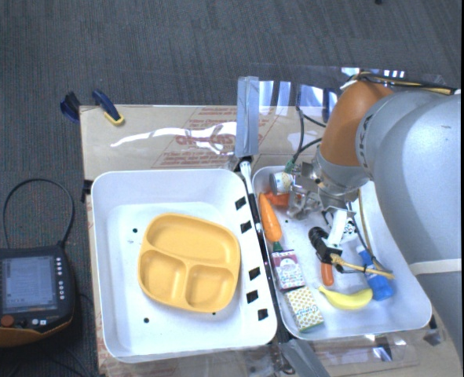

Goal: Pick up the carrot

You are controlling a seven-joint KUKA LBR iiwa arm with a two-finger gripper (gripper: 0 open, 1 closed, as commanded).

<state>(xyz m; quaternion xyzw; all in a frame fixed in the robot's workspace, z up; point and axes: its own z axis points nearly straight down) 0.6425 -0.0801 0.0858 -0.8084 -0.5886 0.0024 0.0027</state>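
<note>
Carrot (271, 218) lying in right bin (420, 309), hard against its left wall, pointing roughly 12 to 6, untouched. Pincer (308, 203) low at carrot's 3 o'clock, just beside it; finger state cannot be told, view cluttered. Small card boxes (288, 269) at carrot's 6 o'clock, banana (346, 297) at 5. Yellow divided plate (189, 261) alone in left bin (106, 210). Handheld controller (23, 289) off counter (161, 140), at 9.

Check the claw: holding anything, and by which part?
Nothing held. The claw hangs over the right bin, next to the carrot, which lies loose on the bin floor.
</note>
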